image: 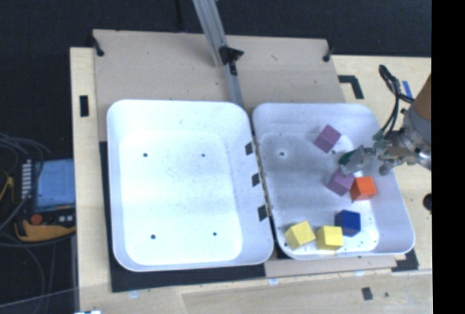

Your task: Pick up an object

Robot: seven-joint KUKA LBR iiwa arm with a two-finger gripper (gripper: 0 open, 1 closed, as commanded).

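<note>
At the far left edge of the frame, a blue box-shaped device (55, 183) sits among dark cables beside the pale wooden table (211, 62). On the table, the left shallow white plastic bin (116, 160) takes up the centre-left of the frame. A grey metal rail (205, 11) slants down from the top centre toward the seam between the two bins.

The right shallow white plastic bin (290, 120) lies just beside the left one and holds all the small blocks. Near its lower edge, two yellow blocks sit just beside each other: the larger yellow cube (299, 234) on the left and the smaller yellow cube (330, 236) on the right. A dark blue cube (349, 221) sits just up and right of them. Toward the upper middle of the bin lies a light purple cube (327, 137). Lower and to the right, a second purple block (339, 183) touches an orange cube (363, 187) on its right.

The hand (353, 160) reaches in from the right edge of the frame, its dark tip hanging just above the second purple block and the orange cube. Whether its parts are apart or together cannot be told, and no block is seen between them.
</note>
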